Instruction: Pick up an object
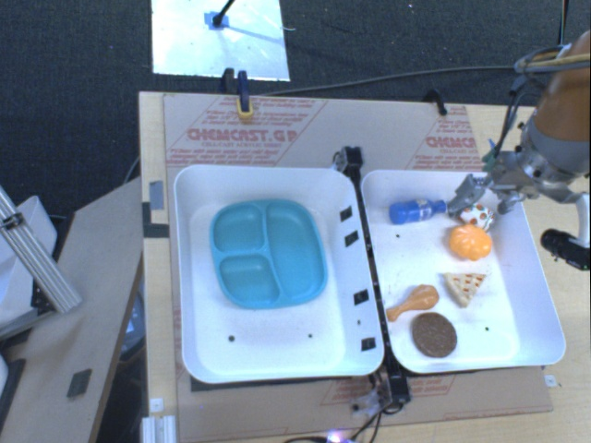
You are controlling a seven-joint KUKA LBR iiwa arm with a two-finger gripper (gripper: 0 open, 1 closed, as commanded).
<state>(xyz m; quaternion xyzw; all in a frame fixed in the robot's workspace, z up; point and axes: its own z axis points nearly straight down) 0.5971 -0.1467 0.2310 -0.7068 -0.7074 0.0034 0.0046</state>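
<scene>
You get little of the arm [559, 109]. The frame's right edge cuts it off, leaving the orange band and the grey wrist. The fingers partly cover a small white toy [477, 216] with brown spots, and it is too small to name. It lies near the far edge of the right bin [522, 326], touching the top of the orange toy pumpkin [469, 242].

The pale sheet [305, 123] under both bins carries red print. You can read "CHEMCAST GP" beyond the left bin [189, 220]. The same print repeats at a slant beyond the right bin, where it is harder to make out.

The arm reaches in from the right with its wrist bent down and toward the bins' divide. The gripper [484, 203] hangs low over the far part of the right bin. Its 2 fingers look spread apart, 1 to each side of the spotted toy just beneath, and nothing shows clamped between them.

A blue toy bottle [416, 211] lies on its side just left of the gripper. Nearer the camera lie a toy pizza slice [464, 287], a toy drumstick [413, 302] and a brown disc [434, 334] (perhaps a cookie) — all apart from each other. The left bin holds a blue plate [268, 252] with 3 compartments.
</scene>
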